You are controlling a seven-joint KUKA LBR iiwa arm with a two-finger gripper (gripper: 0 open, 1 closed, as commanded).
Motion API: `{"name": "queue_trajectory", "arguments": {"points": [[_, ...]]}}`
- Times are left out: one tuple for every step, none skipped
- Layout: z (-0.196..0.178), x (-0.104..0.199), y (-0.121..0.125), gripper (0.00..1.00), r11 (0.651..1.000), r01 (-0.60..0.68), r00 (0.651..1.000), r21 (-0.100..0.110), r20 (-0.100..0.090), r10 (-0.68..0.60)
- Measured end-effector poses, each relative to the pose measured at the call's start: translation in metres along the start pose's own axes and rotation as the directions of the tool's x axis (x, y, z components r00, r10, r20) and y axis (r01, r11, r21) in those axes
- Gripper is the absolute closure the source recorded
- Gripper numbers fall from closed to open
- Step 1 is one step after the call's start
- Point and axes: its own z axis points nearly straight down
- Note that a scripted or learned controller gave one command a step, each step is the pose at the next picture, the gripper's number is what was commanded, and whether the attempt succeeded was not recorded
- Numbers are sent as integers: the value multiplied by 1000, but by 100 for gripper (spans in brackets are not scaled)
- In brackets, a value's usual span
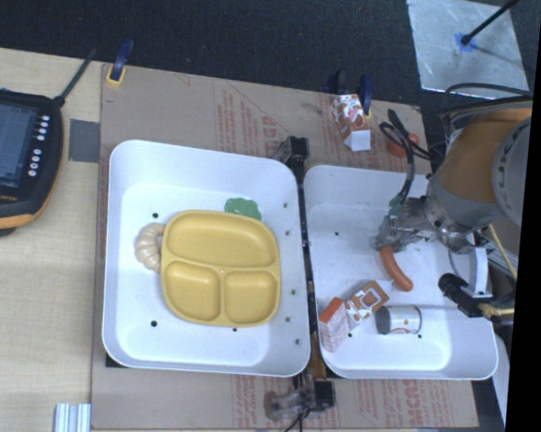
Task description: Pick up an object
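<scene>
Grey arm (pixel 509 175) (orange band, black cables)

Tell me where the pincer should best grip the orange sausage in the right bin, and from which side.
Probably across the middle of the orange sausage, coming straight down from above. It lies flat and slanted on the right bin floor, long and thin, so closing across its narrow width suits it. The pincer hangs by its upper end.

Two shallow white plastic bins (pixel 122 244) are sitting mid-frame, holding one yellow three-compartment tray (pixel 219 267), one orange sausage (pixel 397 268) and one small grey can (pixel 398 319).
</scene>
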Motion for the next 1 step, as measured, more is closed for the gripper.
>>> {"name": "queue_trajectory", "arguments": {"points": [[-91,73,52,100,1000,0,1000,-6,-2,0]]}}
